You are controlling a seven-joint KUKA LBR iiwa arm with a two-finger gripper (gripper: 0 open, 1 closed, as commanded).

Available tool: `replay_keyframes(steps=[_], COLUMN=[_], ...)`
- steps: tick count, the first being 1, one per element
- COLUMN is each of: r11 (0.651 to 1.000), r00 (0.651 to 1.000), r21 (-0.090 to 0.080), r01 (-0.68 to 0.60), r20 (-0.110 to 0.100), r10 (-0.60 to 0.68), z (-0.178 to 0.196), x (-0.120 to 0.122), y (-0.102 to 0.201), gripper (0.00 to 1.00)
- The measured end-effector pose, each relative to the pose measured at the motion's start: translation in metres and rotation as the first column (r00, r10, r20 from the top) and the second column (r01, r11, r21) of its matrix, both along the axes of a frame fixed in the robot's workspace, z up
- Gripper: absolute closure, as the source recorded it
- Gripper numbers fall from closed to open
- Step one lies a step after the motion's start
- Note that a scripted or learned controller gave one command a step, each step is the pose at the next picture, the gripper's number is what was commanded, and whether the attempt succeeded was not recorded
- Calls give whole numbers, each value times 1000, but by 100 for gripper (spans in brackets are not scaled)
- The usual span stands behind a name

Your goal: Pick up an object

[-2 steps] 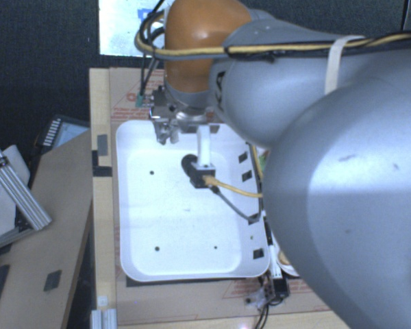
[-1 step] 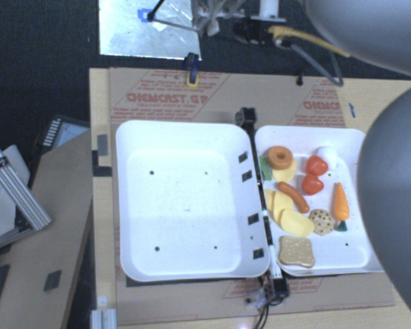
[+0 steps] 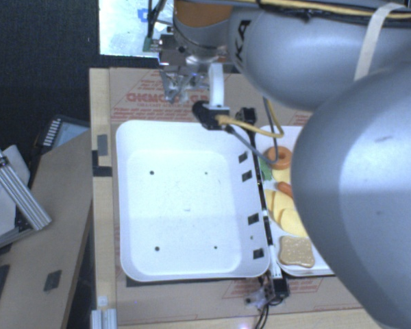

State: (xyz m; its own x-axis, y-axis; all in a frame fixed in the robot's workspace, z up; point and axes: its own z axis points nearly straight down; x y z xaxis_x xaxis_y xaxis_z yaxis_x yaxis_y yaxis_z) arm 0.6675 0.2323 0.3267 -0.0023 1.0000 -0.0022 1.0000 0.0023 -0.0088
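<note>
My gripper point(image 3: 183, 88) hangs past the far rim of the left white bin point(image 3: 130, 184), over the printed cardboard. The orange band of the arm sits just above it at the top of the view. In the right bin point(image 3: 308, 271), largely hidden under the grey arm, lie toy foods: a tan ring-shaped donut point(image 3: 282, 157), a small orange-red piece point(image 3: 283, 187), yellow slices point(image 3: 286, 212) and a slice of bread point(image 3: 296, 251) near the front corner. The gripper is well apart from all of them.
A black cable fitting with a yellow lead point(image 3: 216, 117) hangs at the left bin's far right corner. Black clips point(image 3: 252, 219) run along the divide between the bins. An aluminium rail point(image 3: 14, 190) stands at the far left, off the bench.
</note>
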Motion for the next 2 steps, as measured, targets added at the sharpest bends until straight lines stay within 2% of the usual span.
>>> replay_keyframes(steps=[1, 2], r11=[1000, 1000], r00=[1000, 1000], r21=[2, -1], r01=[0, 7], r20=[7, 1], r10=[0, -7], z=[-95, -119], x=[1, -75], y=[2, -78], gripper=[100, 100])
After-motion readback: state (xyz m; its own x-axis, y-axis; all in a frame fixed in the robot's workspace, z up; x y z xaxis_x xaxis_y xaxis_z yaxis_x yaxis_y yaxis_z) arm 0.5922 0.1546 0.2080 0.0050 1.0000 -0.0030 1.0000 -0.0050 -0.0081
